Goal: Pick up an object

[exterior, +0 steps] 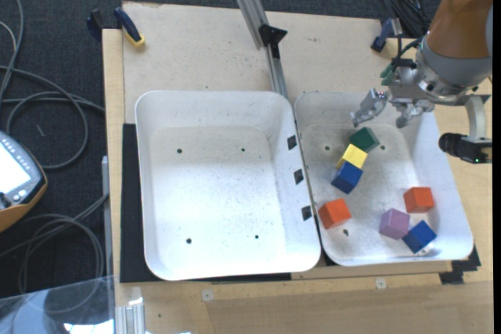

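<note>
Two white bins (156,117) on wooden bench (196,51), dark carpet (55,4), pincer (385,112) spread, empty.

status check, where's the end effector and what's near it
End effector open, holding nothing, above right bin. Green block just below it. Yellow block touching green.

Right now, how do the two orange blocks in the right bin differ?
The orange block near the bin divider lies at the left side of the right bin; the other orange block lies toward its right wall. The left one stands alone, while the right one has a purple block close by. Both look alike in color and size.
</note>
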Motion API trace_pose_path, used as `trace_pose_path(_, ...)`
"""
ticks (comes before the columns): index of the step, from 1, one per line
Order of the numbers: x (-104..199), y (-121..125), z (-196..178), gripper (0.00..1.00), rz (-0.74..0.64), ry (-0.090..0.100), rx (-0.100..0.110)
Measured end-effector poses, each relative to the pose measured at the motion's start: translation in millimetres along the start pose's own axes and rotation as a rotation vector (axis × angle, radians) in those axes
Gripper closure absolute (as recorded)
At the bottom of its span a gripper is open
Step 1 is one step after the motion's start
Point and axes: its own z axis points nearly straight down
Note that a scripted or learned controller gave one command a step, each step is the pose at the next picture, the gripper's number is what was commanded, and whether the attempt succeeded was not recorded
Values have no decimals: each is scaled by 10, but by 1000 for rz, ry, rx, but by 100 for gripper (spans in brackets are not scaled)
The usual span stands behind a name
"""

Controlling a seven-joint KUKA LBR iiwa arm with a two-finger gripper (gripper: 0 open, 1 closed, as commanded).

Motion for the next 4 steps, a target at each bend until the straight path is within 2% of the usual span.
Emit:
trace_pose_path(1, 119, -128, 1436, 0, 0, 2, 10)
trace_pose_path(2, 114, -96, 1281, 100, 0, 0, -1)
trace_pose_path(3, 828, 236, 338, 100, -8, 1, -10)
trace_pose_path(4, 1535, 2, 394, 100, -8, 3, 4)
